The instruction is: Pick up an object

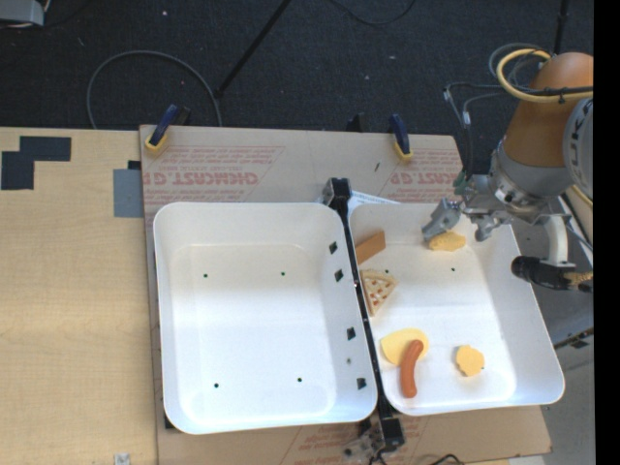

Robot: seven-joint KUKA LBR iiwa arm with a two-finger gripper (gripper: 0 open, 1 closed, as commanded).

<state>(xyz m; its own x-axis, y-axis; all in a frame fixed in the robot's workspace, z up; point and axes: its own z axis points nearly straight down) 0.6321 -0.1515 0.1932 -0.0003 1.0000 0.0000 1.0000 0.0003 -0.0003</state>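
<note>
My gripper (pixel 461 223) hovers over the far end of the right bin (pixel 523 298), its two fingers standing apart. A pale yellow chunk (pixel 447 243) lies just under the left finger, and I cannot tell whether they touch. Nothing sits between the fingers. Nearer the divider lie a brown block (pixel 369 246) and a triangular waffle-like piece (pixel 377 291). Toward the front are a yellow round piece (pixel 400 344), a red sausage (pixel 410 369) resting against it, and a small yellow piece (pixel 469 359).
The left bin (pixel 252 318) stands beside the right one, with a black divider strip (pixel 351 298) between them. Both rest on a cardboard sheet (pixel 242 163) held down by two clamps at the back. The arm's orange-banded wrist (pixel 547 114) rises at the right.
</note>
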